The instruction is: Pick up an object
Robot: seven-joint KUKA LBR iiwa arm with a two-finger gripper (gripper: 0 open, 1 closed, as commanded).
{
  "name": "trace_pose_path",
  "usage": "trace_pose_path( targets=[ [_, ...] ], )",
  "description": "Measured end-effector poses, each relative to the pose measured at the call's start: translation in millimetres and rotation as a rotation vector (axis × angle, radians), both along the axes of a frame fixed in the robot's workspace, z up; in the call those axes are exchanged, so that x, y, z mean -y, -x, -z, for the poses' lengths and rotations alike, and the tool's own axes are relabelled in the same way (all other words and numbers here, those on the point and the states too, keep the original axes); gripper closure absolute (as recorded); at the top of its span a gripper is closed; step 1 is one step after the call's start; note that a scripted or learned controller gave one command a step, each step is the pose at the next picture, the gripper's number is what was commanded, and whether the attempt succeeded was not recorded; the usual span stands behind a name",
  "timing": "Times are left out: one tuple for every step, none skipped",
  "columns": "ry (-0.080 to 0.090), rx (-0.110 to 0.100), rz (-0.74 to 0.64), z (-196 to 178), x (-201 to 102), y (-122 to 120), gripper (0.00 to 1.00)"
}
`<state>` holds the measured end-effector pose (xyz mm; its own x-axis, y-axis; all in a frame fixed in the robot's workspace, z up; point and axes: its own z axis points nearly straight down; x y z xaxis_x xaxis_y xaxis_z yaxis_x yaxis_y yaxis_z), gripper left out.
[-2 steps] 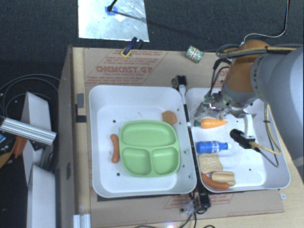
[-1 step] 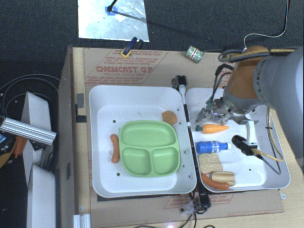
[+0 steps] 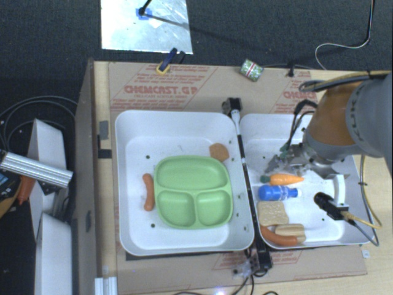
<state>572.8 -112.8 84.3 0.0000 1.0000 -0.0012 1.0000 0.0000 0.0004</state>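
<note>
In the right bin [image 3: 307,125] lie an orange carrot [image 3: 286,179], a blue bottle [image 3: 277,193], a tan cracker [image 3: 272,212] and a hot dog in a bun [image 3: 284,233], stacked from middle to front along the bin's left side. My gripper [image 3: 280,163] reaches in from the right and hangs low just above and behind the carrot. I see nothing held in it. The grey arm with its orange band covers the right bin's back right part.
The left bin [image 3: 132,165] holds a green divided plate [image 3: 193,189], a small sausage [image 3: 148,192] to its left and a brown cookie [image 3: 218,152] at its back right. A black divider [image 3: 241,158] runs between the bins.
</note>
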Motion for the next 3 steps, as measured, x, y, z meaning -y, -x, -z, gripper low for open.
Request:
trace_pose_path(
  targets=[
    [-0.001,0.0,-0.001,0,6,23,0.0],
    [0.001,0.003,0.0,-1,67,-27,0.0],
    [-0.002,0.001,-0.004,0,-6,-25,0.0]
  ],
)
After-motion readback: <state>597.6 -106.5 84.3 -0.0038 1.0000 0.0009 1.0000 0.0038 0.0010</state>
